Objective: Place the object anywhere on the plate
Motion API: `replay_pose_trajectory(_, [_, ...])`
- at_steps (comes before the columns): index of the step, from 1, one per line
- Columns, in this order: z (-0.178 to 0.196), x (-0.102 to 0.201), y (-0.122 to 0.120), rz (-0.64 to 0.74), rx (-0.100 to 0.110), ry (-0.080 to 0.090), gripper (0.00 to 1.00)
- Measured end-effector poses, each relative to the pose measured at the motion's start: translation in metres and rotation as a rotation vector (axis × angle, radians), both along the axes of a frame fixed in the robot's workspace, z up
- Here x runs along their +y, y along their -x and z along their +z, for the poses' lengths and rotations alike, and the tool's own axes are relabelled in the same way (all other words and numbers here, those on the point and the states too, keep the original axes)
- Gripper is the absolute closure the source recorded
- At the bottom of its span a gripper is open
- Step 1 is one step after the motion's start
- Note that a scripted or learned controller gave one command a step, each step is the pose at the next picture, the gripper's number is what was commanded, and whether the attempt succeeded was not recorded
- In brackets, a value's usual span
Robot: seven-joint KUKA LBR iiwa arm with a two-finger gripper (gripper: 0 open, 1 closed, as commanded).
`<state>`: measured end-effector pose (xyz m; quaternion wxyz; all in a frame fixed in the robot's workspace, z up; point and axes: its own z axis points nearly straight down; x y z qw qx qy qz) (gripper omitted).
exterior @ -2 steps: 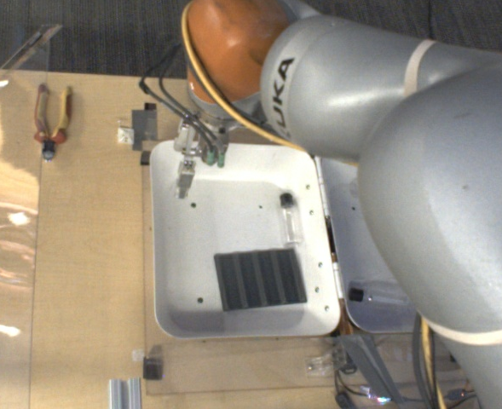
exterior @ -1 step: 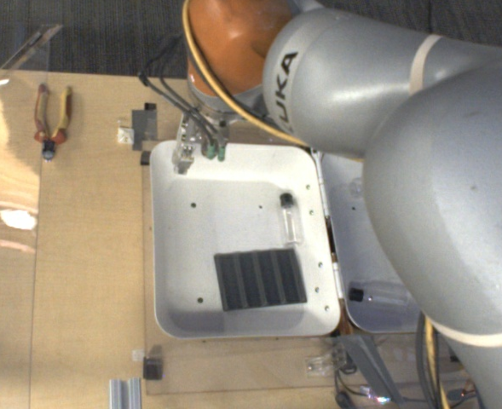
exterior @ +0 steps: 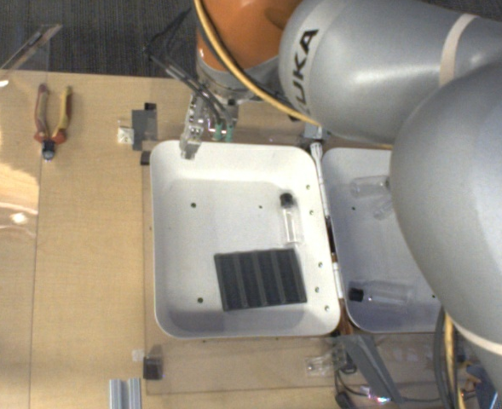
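Pliers [exterior: 51, 120] are left lying on the bench, far left. The gripper [exterior: 191, 143] is hung over the left bin's [exterior: 174, 228] back-left rim. A clear tube [exterior: 290, 221] is seen just behind the black ridged plate [exterior: 259, 279].

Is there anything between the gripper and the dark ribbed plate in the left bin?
No. In the camera view only bare white bin floor separates the gripper from the dark ribbed plate.

A black ribbed plate [exterior: 260, 279] lies in a white bin [exterior: 174, 228]; red-and-yellow-handled pliers [exterior: 51, 119] rest on the tan bench [exterior: 80, 271].
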<state>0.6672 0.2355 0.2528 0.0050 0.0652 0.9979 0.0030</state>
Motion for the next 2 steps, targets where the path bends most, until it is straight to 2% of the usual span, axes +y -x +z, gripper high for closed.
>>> replay_pose_trajectory(1, [0.040, 0.001, 0.014, 0.516, -0.004, 0.004, 1.00])
replay_pose_trajectory(2, [0.054, 0.002, 0.012, 0.515, -0.015, 0.000, 1.00])
